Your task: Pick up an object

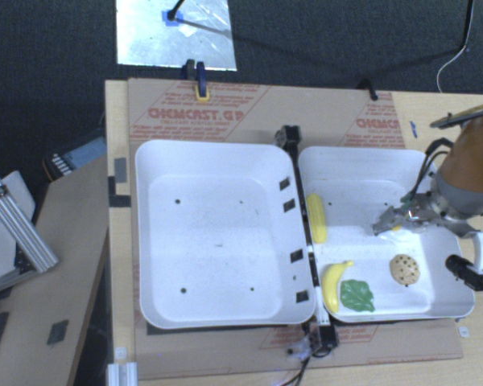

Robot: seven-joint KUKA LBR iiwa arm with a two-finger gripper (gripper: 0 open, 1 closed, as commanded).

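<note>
I have the pincer (386, 222) down inside the right-hand bin (362, 163), reaching in from the far side of that bin, and I see nothing between its tips. Whether they stand apart or together I cannot tell from this slanted view; the metal there blurs into one grey shape.

The candidates all lie near it in the same bin. The round speckled cookie (403, 269) sits just beside and below the pincer, the closest thing to it. Further out on the side away from the arm, a yellow corn cob (315, 218) lies along the bin's dividing wall, roughly level with the pincer. Below that, a banana (334, 283) curves beside a green leafy piece (357, 295), the two touching or nearly so. The other bin (157, 175), beyond the divider from the pincer, I leave alone.

In my judgement the cookie is the sensible target: it stands clear of the walls and of the other items, so the tips can straddle it without catching anything. I would centre over it, come straight down, close, and lift slowly to check it has come along. The corn hugs the wall, and the banana crowds the green piece, so both look riskier.

The cardboard under the bins on the desk (249, 103) carries red print reading "CHEMCAST", with further letters I cannot make out reliably.
</note>
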